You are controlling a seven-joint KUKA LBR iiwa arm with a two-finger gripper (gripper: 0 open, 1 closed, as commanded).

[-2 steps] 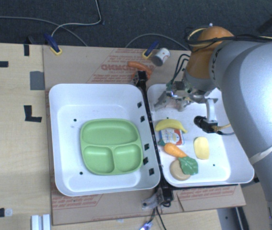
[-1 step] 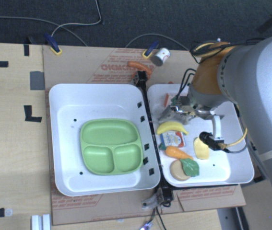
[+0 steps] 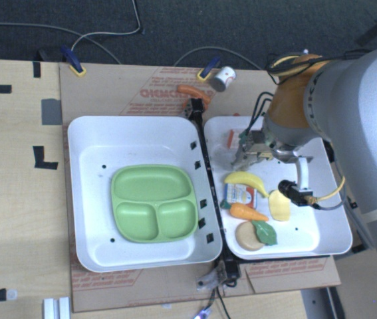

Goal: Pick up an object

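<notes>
The right bin [image 3: 321, 234] holds several small toys: a yellow banana [image 3: 247, 180], a small printed carton [image 3: 239, 194], an orange carrot [image 3: 248, 212], a pale yellow block [image 3: 280, 205], a tan round piece [image 3: 247, 236] and a green leaf-like piece [image 3: 266, 233]. My gripper [image 3: 244, 153] hangs low over the far left part of this bin, just above the banana. Nothing shows between its fingers. The grey arm with its orange band [image 3: 293, 105] covers the bin's far right part.
The left bin [image 3: 88, 145] holds a green three-compartment plate [image 3: 153, 201]. An orange object [image 3: 195, 92] and a white roll [image 3: 223, 78] lie on the cardboard behind the bins. Black clips run along the wall between the bins.
</notes>
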